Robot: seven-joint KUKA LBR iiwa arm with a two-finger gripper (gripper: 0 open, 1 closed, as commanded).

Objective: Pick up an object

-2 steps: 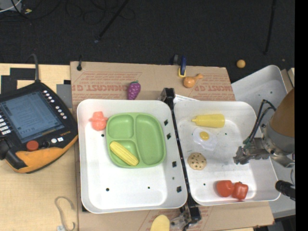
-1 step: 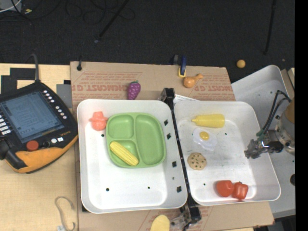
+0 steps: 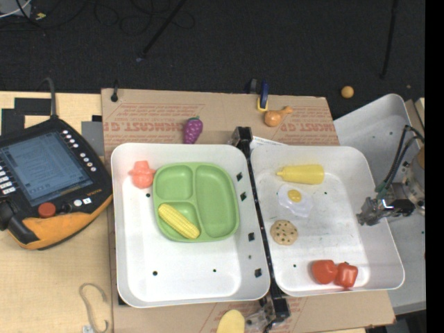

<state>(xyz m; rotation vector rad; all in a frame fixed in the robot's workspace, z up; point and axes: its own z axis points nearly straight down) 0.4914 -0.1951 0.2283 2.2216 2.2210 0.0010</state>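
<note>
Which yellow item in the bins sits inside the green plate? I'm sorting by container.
The corn cob, lying in the lower-left compartment of the green plate. The yellow squash-like piece lies on the right bin's floor instead.

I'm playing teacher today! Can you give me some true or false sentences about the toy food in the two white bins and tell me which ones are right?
1. The corn lies on the green plate. True.
2. The cookie is in the left bin. False: it lies in the right bin, below the fried egg.
3. The gripper is holding the red pepper. False: the gripper is at the right bin's right edge, apart from the pepper, which lies at the bin's bottom.
4. The pink toy sits in the left bin, beside the plate. True.
5. The purple grapes are inside a bin. False: they lie on the cardboard above the left bin.
</note>
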